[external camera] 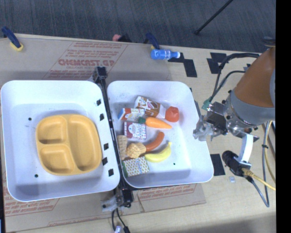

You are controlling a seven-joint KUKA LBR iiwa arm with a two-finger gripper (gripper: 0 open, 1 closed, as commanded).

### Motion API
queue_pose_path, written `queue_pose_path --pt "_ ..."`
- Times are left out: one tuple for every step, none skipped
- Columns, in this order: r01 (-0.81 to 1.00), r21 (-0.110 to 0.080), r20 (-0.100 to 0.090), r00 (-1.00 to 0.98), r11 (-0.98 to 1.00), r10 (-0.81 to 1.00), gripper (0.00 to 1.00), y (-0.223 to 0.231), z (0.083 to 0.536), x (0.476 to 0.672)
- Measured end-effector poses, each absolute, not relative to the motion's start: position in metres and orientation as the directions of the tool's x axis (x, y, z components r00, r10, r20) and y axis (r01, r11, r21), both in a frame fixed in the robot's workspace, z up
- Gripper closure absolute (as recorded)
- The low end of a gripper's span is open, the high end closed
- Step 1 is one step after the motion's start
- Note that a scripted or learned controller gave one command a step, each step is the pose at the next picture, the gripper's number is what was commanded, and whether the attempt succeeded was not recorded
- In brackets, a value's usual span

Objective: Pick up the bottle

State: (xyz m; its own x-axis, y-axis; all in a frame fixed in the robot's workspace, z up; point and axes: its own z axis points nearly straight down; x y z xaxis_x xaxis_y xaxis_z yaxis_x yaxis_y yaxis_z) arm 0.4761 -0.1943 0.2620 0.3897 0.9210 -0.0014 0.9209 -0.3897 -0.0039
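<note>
The jaws (202,130) hang just outside the right bin (196,101), over its right rim; whether they are open or shut cannot be told, and nothing is seen between them. The bottle (132,114) — small, red-capped, lying flat — rests well to their left inside that bin, crowded by a carrot (158,123), banana (158,154) and cartons, so a clean approach looks tight.

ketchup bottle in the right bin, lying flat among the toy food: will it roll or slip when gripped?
The ketchup bottle looks like a small toy, so probably light and stiff. It lies on its side, hemmed by the carton and carrot, so rolling seems unlikely until lifted. Its smooth plastic may slip in the pincer.
</note>
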Motion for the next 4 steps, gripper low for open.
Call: queue_pose_path --pt "0.948 -0.005 0.000 0.317 -0.317 0.948 1.00 -0.176 0.215 0.476" --pt "0.888 -0.003 0.000 0.460 -0.460 0.888 1.00 -0.184 0.273 0.476" --pt "0.883 -0.005 0.000 0.470 -0.470 0.883 1.00 -0.173 0.244 0.476" --pt "0.795 -0.008 -0.001 0.607 -0.607 0.795 1.00 -0.193 0.213 0.476"
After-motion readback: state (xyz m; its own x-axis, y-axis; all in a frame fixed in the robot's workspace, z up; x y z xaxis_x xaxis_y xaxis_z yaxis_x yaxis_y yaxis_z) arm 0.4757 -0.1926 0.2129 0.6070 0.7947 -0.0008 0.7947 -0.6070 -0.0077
